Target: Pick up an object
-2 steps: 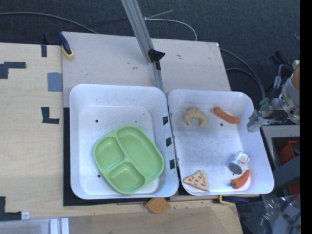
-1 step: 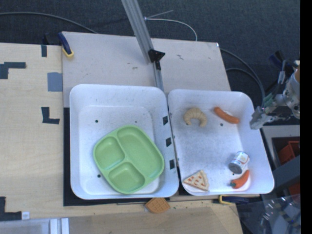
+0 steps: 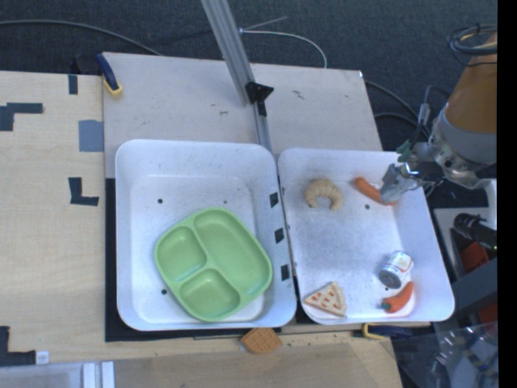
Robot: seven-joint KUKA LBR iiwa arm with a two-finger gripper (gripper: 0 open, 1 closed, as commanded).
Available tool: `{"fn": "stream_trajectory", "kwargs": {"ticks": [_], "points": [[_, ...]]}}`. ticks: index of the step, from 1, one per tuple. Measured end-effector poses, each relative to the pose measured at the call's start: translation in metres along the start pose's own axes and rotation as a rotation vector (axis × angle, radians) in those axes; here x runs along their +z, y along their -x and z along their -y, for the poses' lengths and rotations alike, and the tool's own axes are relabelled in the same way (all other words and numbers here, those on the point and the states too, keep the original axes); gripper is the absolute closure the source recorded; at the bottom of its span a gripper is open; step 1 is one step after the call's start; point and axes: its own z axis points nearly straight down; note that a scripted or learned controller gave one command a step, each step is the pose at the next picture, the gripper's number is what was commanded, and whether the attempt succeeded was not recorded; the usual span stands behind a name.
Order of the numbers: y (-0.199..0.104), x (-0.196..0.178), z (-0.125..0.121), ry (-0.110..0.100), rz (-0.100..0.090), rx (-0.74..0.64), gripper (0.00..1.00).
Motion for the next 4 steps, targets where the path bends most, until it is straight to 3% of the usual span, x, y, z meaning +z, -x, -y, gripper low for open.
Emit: {"fn": "stream_trajectory", "kwargs": {"ticks": [3, 4], "points": [[-0.139, 0.027, -0.050, -0.001, 0.001, 0.001, 1.00], [-0.191, 0.033, -0.083, 0.001, 0.000, 0.000, 1.00]]}}
